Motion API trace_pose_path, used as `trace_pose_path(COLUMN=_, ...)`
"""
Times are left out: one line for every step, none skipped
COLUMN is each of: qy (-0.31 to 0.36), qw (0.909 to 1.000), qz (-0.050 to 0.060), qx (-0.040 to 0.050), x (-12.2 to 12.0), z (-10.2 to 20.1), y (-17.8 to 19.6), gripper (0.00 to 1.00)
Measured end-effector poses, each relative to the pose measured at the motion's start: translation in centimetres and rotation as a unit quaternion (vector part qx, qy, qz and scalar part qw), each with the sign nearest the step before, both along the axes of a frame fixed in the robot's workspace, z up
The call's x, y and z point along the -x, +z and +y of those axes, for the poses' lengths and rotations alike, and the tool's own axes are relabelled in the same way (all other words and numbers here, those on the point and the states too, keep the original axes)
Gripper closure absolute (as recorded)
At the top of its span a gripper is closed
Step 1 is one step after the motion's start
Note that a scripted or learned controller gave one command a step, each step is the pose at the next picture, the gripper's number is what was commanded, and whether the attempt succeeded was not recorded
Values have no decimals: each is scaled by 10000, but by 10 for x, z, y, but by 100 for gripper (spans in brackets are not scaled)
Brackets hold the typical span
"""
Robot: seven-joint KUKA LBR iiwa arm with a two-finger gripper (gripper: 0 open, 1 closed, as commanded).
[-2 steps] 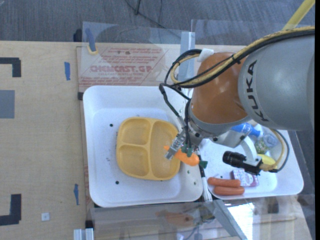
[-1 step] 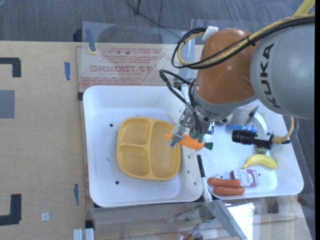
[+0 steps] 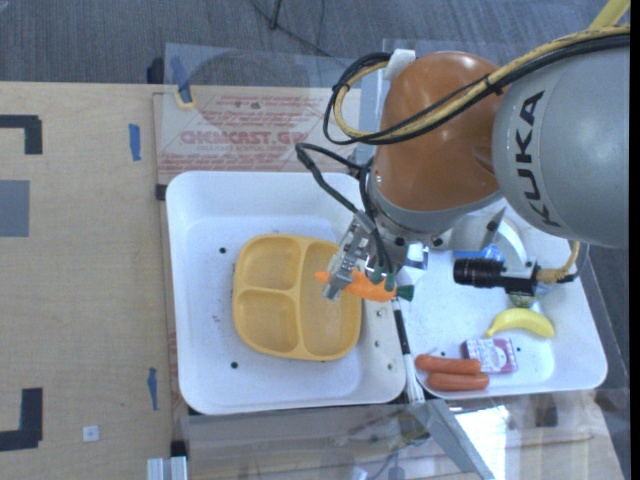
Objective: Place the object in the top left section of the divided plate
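A grey arm with an orange band reaches in over the two shallow white plastic bins (image 3: 200,368) on the wooden counter (image 3: 80,268). Its tool (image 3: 350,273) hangs low above the right edge of the yellow divided plastic plate (image 3: 295,296), which lies flat in the left bin. A small orange carrot-shaped toy with a green tip (image 3: 372,290) sits right at the fingertips, and the metal fingers appear closed narrowly onto its left end, so the toy looks gripped rather than resting loose. It juts to the right of the tool, over the plate's rim and the bin floor beside it, not inside any compartment yet.

The low carry probably suits a short drop: the plate is shallow, and a release from close above would keep the toy from bouncing out. By this judgement the toy is lifted but undelivered; the top left section lies across the plate from the tool.

In the right bin lie a yellow banana toy (image 3: 520,322), a red sausage toy (image 3: 452,369) and a small purple carton (image 3: 490,352).
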State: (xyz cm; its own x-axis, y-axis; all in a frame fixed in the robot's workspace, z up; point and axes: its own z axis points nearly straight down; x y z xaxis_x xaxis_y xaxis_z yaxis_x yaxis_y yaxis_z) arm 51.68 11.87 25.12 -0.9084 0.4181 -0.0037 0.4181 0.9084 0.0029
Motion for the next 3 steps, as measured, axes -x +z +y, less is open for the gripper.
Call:
trace_pose_path(qy=728, qw=9973, qz=20, qx=2, x=19, z=15, y=-42, gripper=100)
trace_pose_path(qy=1195, qw=9928, qz=-5, qx=6, x=-19, z=-32, y=14, gripper=100)
trace_pose_path(qy=919, qw=9958, qz=8, qx=-1, x=-49, z=-9, y=-48, gripper=100)
